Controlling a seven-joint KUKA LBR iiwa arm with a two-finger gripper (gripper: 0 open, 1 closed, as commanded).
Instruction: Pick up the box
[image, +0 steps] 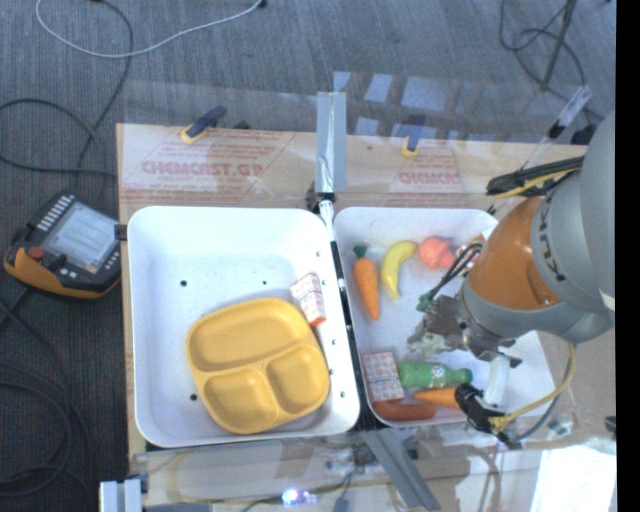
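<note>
A small red-and-white box lies in the left bin, leaning against the far right corner of the yellow divided tray. A second flat box with a red pattern lies near the front left of the right bin. The gripper hangs over the middle of the right bin, right of and slightly behind the patterned box, just above a green bottle. I see nothing held in it. The grey arm with its orange band covers the bin's right side.
In the right bin are a carrot, a yellow banana, a pink ball, a second carrot and a red item at the front. A pendant lies left of the bench.
</note>
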